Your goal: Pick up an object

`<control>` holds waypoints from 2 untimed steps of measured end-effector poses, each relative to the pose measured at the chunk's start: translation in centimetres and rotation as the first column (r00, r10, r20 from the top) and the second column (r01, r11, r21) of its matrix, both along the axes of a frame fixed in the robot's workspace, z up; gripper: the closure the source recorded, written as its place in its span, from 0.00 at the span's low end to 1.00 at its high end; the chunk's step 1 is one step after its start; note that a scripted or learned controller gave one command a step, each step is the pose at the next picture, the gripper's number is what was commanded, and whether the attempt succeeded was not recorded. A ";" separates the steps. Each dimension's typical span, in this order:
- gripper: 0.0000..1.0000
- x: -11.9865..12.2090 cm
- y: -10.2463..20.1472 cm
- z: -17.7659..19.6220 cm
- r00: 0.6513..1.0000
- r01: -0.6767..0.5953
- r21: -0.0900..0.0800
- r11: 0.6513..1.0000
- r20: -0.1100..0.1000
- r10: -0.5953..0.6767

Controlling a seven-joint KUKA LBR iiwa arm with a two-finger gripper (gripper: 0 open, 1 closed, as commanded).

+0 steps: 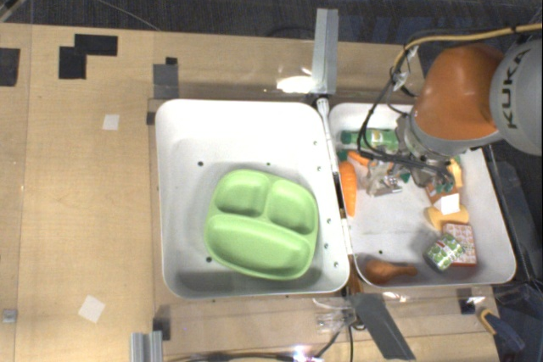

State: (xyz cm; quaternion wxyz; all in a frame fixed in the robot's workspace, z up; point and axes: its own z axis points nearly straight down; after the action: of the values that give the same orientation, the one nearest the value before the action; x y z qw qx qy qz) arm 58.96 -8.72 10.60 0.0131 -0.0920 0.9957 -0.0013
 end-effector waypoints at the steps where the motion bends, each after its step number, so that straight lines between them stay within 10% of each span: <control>1: 1.00 6.9 0.4 13.0 0.999 0.043 0.000 0.999 -0.002 -0.043; 2: 1.00 7.0 0.5 13.9 0.999 0.041 0.002 0.999 0.000 -0.041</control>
State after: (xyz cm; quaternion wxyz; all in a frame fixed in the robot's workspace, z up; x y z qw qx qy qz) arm 65.97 -8.23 24.47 0.0133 -0.0714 0.9974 -0.0007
